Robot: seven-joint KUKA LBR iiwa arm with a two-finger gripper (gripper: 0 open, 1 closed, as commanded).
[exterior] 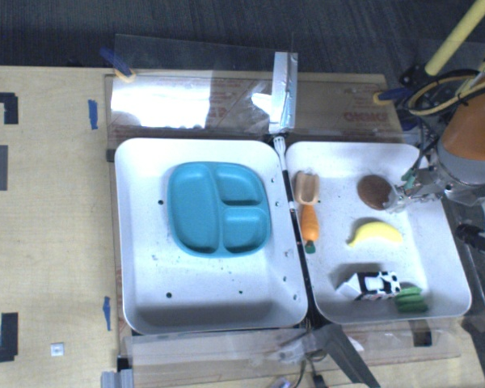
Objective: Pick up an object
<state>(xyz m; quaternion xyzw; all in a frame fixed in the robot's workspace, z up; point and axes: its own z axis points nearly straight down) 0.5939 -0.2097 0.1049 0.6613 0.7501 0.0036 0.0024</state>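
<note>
Inside the left bin (137, 241) lies a blue divided tray (220, 207). Right bin (444, 249) holds a carrot (309, 225), banana (375, 233), toy cow (377, 284) and brown disc (375, 191) just beside the gripper (410, 189); whether it is open or closed, I cannot tell.

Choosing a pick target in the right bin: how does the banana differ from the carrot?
The banana is yellow and curved; the carrot is orange and straight with a green end. The banana lies crosswise out in the open middle of the right bin; the carrot lies lengthwise hard against the bin's left wall, just below a brown scoop-like piece. Both lie flat and look like small toy foods.
</note>
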